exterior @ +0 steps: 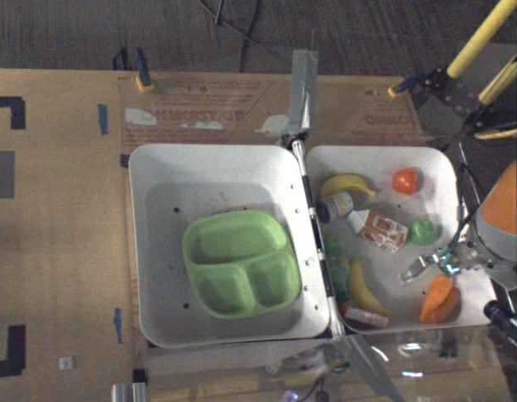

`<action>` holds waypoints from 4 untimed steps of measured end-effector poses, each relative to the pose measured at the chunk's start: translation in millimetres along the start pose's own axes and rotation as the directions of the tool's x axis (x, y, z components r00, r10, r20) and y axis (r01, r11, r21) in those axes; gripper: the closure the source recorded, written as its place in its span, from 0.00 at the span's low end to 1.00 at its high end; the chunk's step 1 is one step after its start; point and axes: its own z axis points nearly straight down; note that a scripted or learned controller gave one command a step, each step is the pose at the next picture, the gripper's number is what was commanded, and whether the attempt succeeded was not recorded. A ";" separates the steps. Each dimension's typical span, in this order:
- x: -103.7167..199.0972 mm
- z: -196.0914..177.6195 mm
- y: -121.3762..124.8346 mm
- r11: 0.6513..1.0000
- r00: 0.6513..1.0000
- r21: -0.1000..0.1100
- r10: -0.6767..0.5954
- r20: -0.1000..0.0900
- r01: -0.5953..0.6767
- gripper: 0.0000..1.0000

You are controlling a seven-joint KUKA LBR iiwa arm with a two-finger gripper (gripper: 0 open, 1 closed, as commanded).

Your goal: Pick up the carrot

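Carrot (438,299) in right bin (450,167), hand (426,265) just above, banana (366,286) nearby

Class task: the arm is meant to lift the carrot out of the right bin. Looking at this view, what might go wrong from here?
1. The carrot lies close to the right bin's corner wall, so the gripper may bump the wall.
2. The gripper sits beside the carrot's tip, so it may close off-centre and let the carrot slip.

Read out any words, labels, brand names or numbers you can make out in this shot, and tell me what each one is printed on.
No text is legible.
Cardboard sheet: faint reddish print, too blurred to read.
Small carton: printed pattern, no letters readable.
Small bottle: label too small to read.
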 end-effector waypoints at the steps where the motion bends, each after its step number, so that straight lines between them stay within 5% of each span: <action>1: 0.3 14.9 5.9 0.997 0.997 -0.010 0.070 -0.008 -0.071 0.00; 2: 10.3 16.2 10.0 0.965 0.965 -0.021 0.261 0.004 -0.261 0.00; 3: -3.4 13.3 6.9 0.982 0.982 -0.007 0.186 -0.018 -0.186 0.00; 4: -6.7 14.3 11.2 0.948 0.948 -0.014 0.318 -0.025 -0.318 0.00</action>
